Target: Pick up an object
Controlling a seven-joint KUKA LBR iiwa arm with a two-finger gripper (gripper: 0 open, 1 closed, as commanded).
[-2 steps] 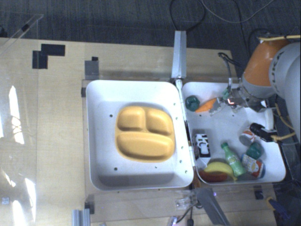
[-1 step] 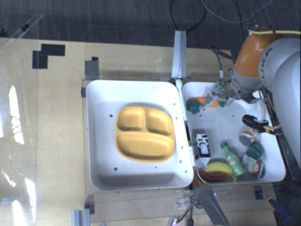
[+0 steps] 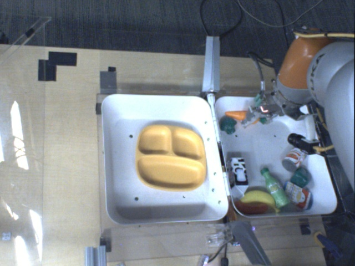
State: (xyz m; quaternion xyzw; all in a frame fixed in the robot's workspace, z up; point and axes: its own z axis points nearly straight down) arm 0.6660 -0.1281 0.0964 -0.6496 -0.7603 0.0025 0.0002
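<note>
The arm (image 3: 327, 65) reaches in from the right over the right bin (image 3: 260, 143). Its gripper (image 3: 259, 111) sits low at the bin's far end, just beside a carrot (image 3: 237, 116) and a teal lump (image 3: 228, 125); whether it is open or closed I cannot tell. Nearer the front of this bin lie a black-and-white toy car (image 3: 238, 169), a green bottle (image 3: 274, 187), a banana (image 3: 259, 197) touching a red fruit (image 3: 254, 207), and a can (image 3: 293, 158). The left bin (image 3: 116, 148) on the desk (image 3: 55, 148) holds a yellow divided tray (image 3: 170, 155).
</note>
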